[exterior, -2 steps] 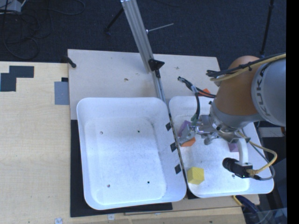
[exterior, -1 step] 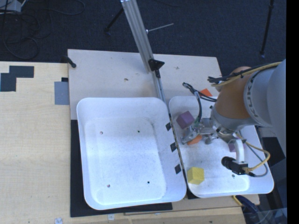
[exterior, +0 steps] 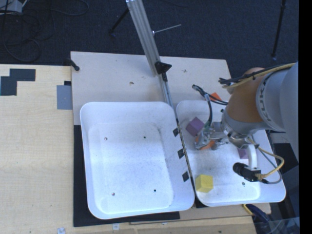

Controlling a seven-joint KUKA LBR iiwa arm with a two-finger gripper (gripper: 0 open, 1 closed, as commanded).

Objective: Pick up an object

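In the right bin (exterior: 229, 191) lie a purple block (exterior: 195, 126) near the far left side, a yellow block (exterior: 204, 183) near the front left, and a small pink piece (exterior: 242, 153) by the arm's wrist. My gripper (exterior: 206, 141) is low in the right bin, just right of and below the purple block. An orange item (exterior: 208, 142) shows at the fingertips; whether it is held or part of the tool is unclear. The arm's grey and orange body (exterior: 253, 106) covers the bin's far right part.
The left bin (exterior: 97, 130) sits beside the right one, with black clips (exterior: 179, 152) along the shared wall. A slanted aluminium rail (exterior: 146, 38) rises behind the bins. Cables (exterior: 265, 172) loop off the wrist over the right bin's near right corner.
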